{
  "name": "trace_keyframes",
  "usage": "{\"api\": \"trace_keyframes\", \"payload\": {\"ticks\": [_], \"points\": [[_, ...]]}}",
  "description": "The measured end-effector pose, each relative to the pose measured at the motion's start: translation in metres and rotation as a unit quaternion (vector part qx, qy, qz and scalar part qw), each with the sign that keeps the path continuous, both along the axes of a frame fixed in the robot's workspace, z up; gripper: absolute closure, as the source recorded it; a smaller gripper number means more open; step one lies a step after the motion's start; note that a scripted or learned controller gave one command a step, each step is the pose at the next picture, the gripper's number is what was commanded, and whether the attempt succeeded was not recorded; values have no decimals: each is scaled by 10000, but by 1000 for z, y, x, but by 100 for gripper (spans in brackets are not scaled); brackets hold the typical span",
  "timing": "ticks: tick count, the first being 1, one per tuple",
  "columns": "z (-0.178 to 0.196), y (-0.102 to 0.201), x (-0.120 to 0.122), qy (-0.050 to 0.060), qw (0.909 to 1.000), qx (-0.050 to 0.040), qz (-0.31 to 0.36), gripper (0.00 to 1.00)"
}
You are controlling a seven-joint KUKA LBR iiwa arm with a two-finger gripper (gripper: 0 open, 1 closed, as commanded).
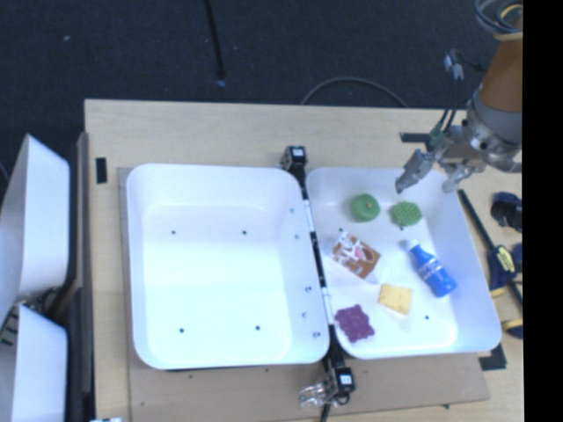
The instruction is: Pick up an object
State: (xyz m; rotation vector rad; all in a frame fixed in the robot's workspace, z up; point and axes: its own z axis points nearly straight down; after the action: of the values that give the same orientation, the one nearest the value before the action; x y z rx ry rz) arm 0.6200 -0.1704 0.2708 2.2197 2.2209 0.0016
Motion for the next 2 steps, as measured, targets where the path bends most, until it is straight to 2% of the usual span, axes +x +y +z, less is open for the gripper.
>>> {"api": "trace_keyframes", "payload": {"ticks": [1, 2], "points": [[-140, 42, -1, 60, 10000, 15, 21, 0], [-172, 23, 13, 12, 10000, -11, -6, 0]]}}
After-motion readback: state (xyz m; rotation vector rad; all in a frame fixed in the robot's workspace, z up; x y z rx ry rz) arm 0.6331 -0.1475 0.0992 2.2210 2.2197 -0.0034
